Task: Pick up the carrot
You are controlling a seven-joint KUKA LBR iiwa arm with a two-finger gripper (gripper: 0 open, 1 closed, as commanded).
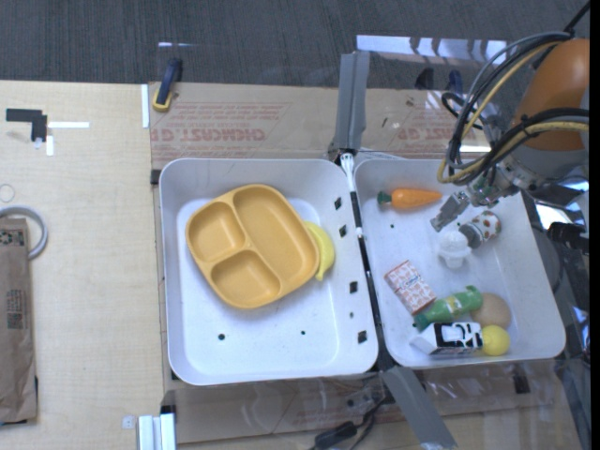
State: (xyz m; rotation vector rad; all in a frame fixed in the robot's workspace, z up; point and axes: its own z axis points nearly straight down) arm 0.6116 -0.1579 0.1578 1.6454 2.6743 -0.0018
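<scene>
Carrot lies untouched at the far left of the right bin. Gripper hovers just beside it to the right, jaws slightly apart and holding nothing. Grasp and lift remain.

the carrot lies near the back of the right bin, just left of the gripper that hangs over it, while a green bottle and a lemon sit up front and a yellow divided plate rests in the left bin.
</scene>
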